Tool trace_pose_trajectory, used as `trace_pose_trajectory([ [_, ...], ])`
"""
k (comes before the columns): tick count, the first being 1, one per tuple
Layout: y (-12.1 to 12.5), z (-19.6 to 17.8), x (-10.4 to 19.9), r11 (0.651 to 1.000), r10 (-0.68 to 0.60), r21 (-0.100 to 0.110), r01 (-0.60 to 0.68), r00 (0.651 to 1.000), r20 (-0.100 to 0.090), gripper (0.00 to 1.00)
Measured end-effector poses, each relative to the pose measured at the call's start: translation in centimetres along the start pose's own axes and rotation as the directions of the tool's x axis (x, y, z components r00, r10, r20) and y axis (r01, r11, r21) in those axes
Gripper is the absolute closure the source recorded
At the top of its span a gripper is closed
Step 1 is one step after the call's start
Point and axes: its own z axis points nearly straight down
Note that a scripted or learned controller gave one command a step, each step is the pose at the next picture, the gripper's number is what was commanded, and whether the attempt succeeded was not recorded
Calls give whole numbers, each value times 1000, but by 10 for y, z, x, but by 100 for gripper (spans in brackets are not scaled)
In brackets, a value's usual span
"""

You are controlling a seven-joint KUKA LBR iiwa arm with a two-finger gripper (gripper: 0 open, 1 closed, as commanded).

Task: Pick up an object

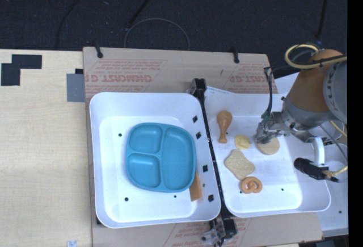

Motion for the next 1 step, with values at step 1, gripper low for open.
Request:
trace_pose_trajectory([
  [1,2,-49,-10,1000,1,17,-1,1000,-5,100],
])
